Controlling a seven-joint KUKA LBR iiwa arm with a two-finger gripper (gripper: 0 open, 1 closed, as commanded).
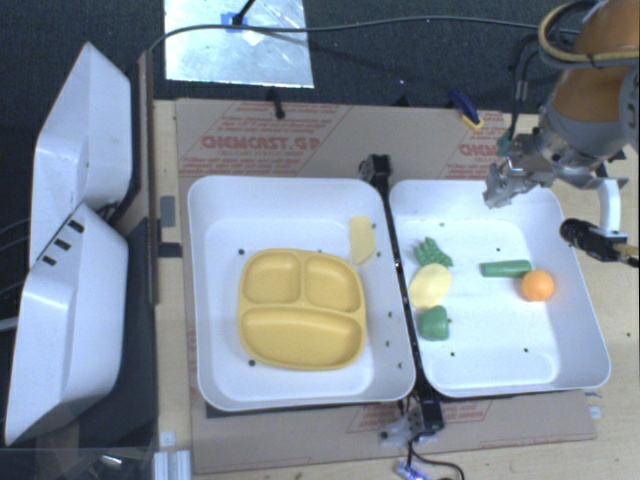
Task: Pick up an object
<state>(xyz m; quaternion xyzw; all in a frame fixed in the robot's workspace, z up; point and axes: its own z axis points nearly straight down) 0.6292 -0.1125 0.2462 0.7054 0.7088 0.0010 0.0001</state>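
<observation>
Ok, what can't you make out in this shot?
- Gripper, camera view: too small and blurred to tell its finger state.
- Arm: cut off by the top and right edges.
- Green toy: partly behind the yellow one, shape unclear.
- Yellow piece beside the tray: too small to identify.

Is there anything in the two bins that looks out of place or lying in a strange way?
One thing: a pale yellow slice in the left bin lies off the yellow divided tray, leaning against the bin's right wall. The toy foods in the right bin lie loose but nothing looks spilled or damaged.
</observation>
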